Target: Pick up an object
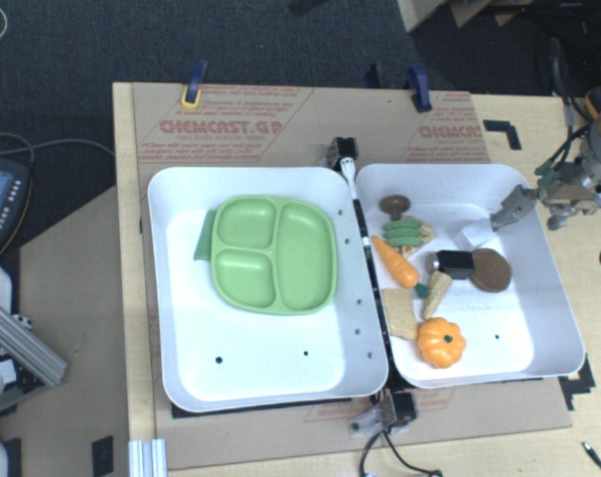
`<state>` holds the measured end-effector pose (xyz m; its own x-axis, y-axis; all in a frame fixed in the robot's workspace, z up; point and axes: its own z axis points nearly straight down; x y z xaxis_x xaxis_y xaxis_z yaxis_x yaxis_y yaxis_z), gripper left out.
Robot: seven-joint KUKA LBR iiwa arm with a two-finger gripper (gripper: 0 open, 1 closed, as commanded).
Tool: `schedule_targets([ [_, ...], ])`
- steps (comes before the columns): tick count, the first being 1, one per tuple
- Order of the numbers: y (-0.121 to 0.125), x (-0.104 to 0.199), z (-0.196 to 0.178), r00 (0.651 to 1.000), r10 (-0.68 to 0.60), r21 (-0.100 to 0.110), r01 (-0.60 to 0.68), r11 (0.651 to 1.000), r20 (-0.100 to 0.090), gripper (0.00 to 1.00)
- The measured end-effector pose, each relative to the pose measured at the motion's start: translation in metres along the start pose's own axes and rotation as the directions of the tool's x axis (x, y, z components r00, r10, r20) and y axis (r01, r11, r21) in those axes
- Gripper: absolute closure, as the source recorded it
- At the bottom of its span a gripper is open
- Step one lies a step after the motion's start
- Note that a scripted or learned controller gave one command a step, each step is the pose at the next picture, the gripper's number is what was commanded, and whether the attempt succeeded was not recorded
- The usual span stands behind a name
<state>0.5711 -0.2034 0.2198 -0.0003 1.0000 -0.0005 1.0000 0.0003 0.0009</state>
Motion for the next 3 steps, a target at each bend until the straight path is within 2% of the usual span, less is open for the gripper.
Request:
schedule_targets([
  [1, 0.0, 0.002, 0.042, 1.0, 0.0, 0.005, 0.0, 1.0, -0.002, 0.0],
  [2, 0.001, 0.002, 0.105, 1.0, 0.0, 0.006, 0.0, 1.0, -0.003, 0.0],
  [3, 0.007, 0.004, 0.126, 1.0, -0.002, -0.007, 0.002, 1.0, -0.007, 0.0],
])
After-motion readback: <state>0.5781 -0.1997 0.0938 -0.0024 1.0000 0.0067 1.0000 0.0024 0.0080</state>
